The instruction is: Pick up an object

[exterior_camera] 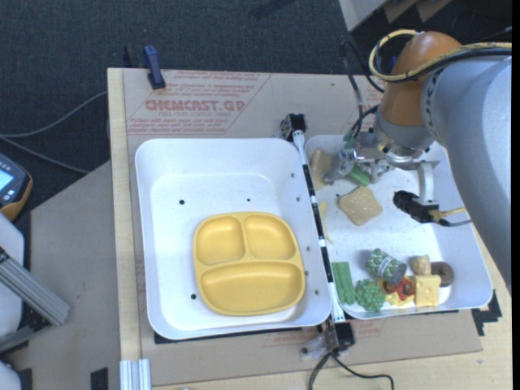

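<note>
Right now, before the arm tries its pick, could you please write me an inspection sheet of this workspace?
Surface: brown board with red print, bearing the left bin and right bin side by side.
Job's things: in the right bin, a tan bread-like piece, a smaller tan piece, a green pod, broccoli, a yellow block, a brown ring.
Clutter: yellow divided plate in the left bin; blue clamp at the board's far edge.
Grippers: gripper over the right bin's far end, close to both tan pieces; whether it holds anything cannot be judged.
Cables: black cable on the floor at left; another at the board's near edge.
Surroundings: dark carpet; orange-edged device at left.
</note>
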